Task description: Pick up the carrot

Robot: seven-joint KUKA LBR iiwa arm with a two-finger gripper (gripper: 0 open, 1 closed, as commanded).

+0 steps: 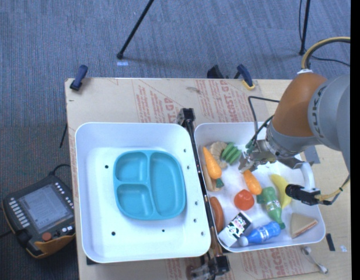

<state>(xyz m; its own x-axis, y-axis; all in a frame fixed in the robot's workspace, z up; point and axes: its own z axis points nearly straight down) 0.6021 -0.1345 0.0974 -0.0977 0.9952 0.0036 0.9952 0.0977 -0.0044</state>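
The hand (250,159) hangs low over the right bin (317,226), just above a small orange carrot (252,182); whether its fingers are spread or pressed together is too small and shadowed to tell. A larger carrot (212,164) lies near the bin's left wall, beside a green vegetable (230,153). The arm hides the bin's upper right corner.

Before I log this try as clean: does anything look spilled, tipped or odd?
Nothing stands out. The toy food, including the carrot, lies loose in the right bin, with none spilled onto the bench. The blue plate sits flat in the left bin.
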